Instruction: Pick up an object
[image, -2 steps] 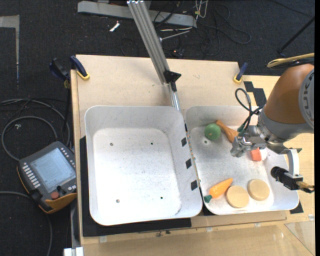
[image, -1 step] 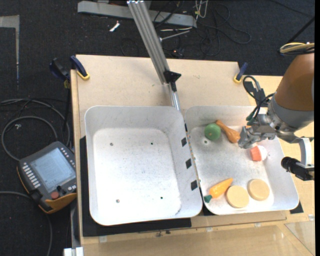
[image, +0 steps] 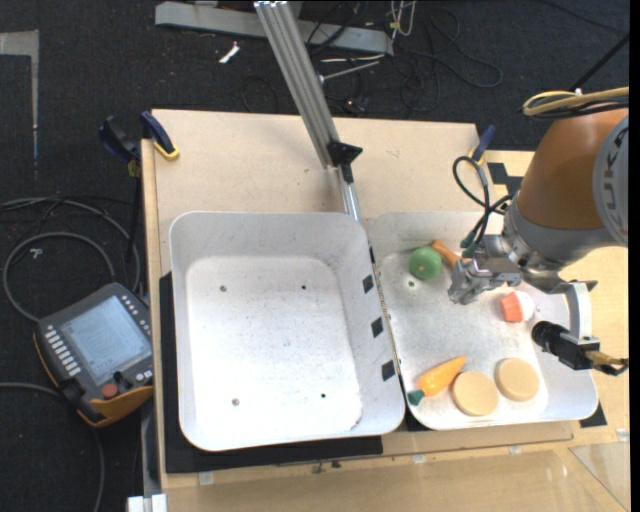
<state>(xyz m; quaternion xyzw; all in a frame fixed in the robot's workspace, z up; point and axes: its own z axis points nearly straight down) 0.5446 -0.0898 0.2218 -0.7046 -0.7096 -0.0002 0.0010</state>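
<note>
Nearest the camera, along the front wall of the right bin (image: 560, 412): two pale tan discs side by side, front disc (image: 476, 393) and rear disc (image: 518, 379), nearly touching each other. Just left of them, orange carrot (image: 441, 375), with its green stub at the lower left and its tip up to the right, so long axis on a slant from front-left to back-right. Lying flat on the bin floor, close to the divider between the bins.

Farther back in the same bin, gripper (image: 468, 283) low over the floor, below the grey and orange arm (image: 570, 190) reaching in from the right. Finger state: cannot tell, since too small and dark against the wrist hardware. Nothing visibly between them.

Green ball (image: 425, 262) just left of the gripper, close but apart. Small orange piece (image: 445, 251) right beside the ball, on its right and slightly behind, between ball and gripper; long axis roughly back-left to front-right. Red-orange block (image: 512, 306) to the front-right of the gripper, near it, not touching. Carrot and both discs well apart from the gripper, toward the front.

Left bin (image: 265, 330) alongside, white with dark specks on its floor. Grey handheld pendant (image: 95, 345) on the dark floor to the left of the bench.
</note>
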